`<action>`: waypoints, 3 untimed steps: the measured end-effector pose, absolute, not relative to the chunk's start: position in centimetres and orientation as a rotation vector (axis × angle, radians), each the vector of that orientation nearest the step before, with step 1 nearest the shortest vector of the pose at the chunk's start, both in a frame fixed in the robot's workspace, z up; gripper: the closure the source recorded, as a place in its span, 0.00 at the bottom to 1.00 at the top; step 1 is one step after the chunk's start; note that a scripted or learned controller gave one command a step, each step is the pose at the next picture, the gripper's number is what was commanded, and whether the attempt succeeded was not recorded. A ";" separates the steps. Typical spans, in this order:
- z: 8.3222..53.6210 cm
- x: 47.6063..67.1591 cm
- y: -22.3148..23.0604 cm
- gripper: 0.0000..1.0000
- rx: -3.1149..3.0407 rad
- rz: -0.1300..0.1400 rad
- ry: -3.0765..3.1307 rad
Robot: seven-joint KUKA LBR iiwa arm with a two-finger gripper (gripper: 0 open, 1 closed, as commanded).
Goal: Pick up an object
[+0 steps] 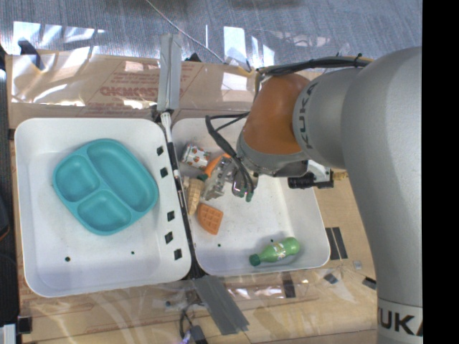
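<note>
A cluster of small toy food pieces is seen in the upper left part of the right bin [308, 224]: a waffle-like orange piece [210, 218], a cone-shaped piece [195, 194] touching it from above, and a small mixed-colour piece [196, 156] near the bin's top left corner. The pincer [228, 180] is lowered just beside the cone, among these pieces; whether it is open or closed cannot be told, and nothing is seen gripped. A green bottle [276, 252] lies on its side near the bin's front wall, well apart. In the left bin [29, 213] a teal divided plate [105, 185] rests. Both bins sit on the counter [344, 206]
</note>
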State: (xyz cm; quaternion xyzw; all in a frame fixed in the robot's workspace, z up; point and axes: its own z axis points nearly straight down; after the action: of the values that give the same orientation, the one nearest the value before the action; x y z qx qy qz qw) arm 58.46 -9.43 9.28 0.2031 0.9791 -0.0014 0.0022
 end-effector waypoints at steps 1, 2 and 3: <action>19.4 56.0 -8.2 1.00 1.482 0.002 2.766; 19.1 47.7 -5.9 1.00 1.301 0.000 2.862; 19.1 47.7 -3.5 1.00 1.672 0.000 2.658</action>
State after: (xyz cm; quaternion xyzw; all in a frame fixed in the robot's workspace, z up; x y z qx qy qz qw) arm 47.72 -3.52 19.15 0.5325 0.8464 0.0001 0.0007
